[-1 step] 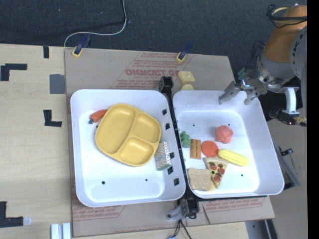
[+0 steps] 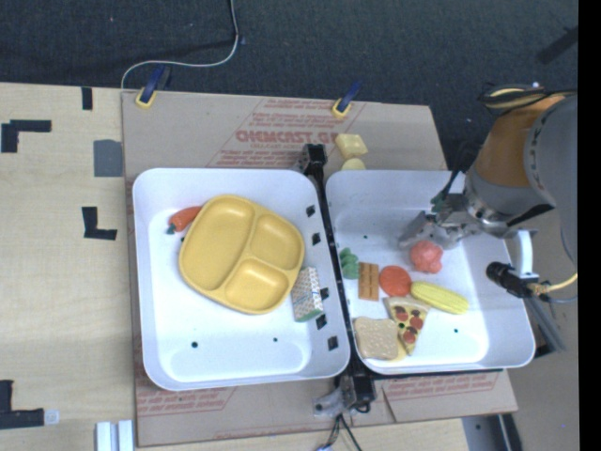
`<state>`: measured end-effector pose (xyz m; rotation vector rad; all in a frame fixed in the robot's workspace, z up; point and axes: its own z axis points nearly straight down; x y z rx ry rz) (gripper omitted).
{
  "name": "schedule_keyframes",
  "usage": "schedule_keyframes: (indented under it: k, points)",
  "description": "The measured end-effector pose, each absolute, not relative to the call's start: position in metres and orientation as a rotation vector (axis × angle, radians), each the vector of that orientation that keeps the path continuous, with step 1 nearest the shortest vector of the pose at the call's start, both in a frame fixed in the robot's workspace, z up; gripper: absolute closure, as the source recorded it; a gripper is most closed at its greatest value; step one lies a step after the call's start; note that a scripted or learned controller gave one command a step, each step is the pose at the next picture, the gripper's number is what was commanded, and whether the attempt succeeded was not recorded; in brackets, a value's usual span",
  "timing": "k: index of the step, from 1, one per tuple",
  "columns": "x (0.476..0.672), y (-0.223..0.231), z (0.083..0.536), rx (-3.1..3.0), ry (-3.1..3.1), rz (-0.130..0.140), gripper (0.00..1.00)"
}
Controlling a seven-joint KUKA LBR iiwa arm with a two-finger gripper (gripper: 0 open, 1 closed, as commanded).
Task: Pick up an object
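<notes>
Fingers of the gripper point(image 2: 430, 236) hang low in the right bin point(image 2: 376, 191), just above a pink strawberry point(image 2: 426, 256); whether they are apart or together cannot be told, and nothing shows between them. Below the strawberry lie a red tomato point(image 2: 394, 280), an orange slab point(image 2: 368, 281), a green piece point(image 2: 348, 264), a corn cob point(image 2: 439, 297), a pizza slice point(image 2: 408, 318) and a slice of bread point(image 2: 377, 338). The left bin point(image 2: 235, 365) holds a yellow divided plate point(image 2: 241, 253), with a carrot point(image 2: 185, 218) at its upper left edge and a silvery packet point(image 2: 305, 294) at its lower right. Both bins sit on cardboard point(image 2: 282, 130) on the surface.
</notes>
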<state>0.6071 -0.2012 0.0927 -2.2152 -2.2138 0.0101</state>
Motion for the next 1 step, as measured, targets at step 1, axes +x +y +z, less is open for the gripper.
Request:
schedule_keyframes:
  k: [1]
  points:
    - [0.5665, -0.1559, 0.0859, -2.222, -2.227, -0.001, 0.00]
